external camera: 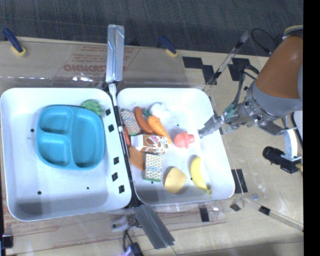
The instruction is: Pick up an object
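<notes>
We hover at the right bin's edge, nothing grasped.
Our fingers (pixel 209 126), whose opening we cannot tell, sit just right of the pink toy (pixel 184 139) in the right bin (pixel 220 164).

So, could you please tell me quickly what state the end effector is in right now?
End effector: at the right bin's right rim; open or closed cannot be told.

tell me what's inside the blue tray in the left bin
Nothing shows in the compartments of the blue tray. A green leafy toy lies against its upper right corner, outside it on the bin floor. Whatever is beneath the tray is covered.
</notes>
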`<state>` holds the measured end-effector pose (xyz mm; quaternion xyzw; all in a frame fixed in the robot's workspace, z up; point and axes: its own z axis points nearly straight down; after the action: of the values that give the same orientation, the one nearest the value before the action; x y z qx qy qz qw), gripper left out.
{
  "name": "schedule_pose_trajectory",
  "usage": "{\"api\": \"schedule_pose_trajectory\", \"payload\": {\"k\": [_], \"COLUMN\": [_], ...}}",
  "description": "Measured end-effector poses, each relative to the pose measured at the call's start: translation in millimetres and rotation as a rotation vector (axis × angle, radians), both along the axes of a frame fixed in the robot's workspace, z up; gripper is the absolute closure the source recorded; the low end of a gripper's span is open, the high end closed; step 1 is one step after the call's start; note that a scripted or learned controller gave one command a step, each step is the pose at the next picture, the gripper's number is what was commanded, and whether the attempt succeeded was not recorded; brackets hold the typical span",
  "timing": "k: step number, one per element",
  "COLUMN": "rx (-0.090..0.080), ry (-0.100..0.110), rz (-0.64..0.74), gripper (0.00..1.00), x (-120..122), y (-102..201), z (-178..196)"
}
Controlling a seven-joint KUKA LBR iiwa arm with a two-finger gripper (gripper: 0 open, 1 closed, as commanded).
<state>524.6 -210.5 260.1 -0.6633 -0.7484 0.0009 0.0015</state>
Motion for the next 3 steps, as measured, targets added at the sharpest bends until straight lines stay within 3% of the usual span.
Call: {"api": "schedule_pose_trajectory", "payload": {"k": [1, 2, 3], "rx": [0.0, 0.002, -0.001], "ry": [0.004, 0.004, -0.017], "rz": [-0.381, -0.094, -0.08], "gripper": [0.0, 0.0, 0.0], "x": [-41, -49, -42], "y": [23, 30, 19], "z": [-3, -133, -160]}}
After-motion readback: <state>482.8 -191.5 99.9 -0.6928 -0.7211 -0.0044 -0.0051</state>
